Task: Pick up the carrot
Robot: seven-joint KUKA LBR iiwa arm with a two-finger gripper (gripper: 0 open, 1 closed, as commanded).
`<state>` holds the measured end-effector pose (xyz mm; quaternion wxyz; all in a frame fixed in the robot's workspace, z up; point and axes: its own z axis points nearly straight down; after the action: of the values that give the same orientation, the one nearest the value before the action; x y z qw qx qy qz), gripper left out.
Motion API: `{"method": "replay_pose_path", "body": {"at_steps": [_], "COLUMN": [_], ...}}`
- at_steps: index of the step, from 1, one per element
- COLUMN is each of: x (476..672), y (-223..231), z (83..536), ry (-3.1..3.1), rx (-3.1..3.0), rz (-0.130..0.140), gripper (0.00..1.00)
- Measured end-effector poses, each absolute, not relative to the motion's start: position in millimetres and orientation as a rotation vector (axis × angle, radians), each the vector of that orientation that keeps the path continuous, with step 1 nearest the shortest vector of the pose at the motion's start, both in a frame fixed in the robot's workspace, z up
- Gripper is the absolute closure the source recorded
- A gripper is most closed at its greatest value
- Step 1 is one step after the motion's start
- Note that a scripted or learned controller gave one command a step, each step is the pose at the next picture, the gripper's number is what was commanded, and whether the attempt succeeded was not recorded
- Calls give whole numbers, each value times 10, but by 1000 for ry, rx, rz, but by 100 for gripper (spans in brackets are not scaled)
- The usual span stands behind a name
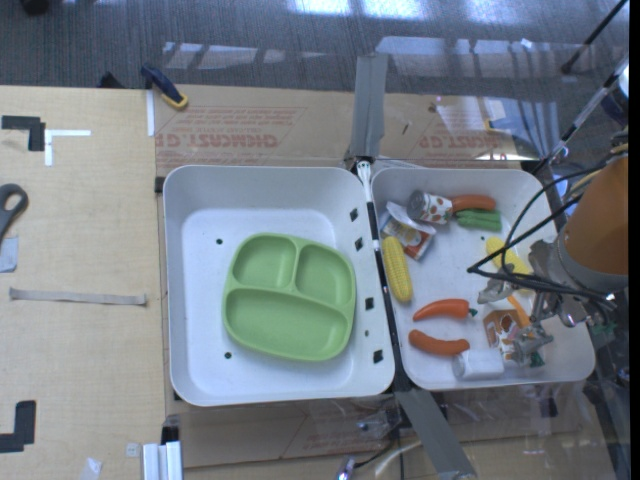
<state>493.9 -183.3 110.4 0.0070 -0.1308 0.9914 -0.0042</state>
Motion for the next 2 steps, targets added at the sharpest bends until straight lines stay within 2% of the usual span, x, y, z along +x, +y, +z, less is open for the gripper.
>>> {"method": "replay_pose_path", "body": {"at_steps": [2], "x": [5257], "y": [-2212], "z": [1025], "ry": [2883], "rx": [-1208], "rz": [-17], "gripper": [0]}}
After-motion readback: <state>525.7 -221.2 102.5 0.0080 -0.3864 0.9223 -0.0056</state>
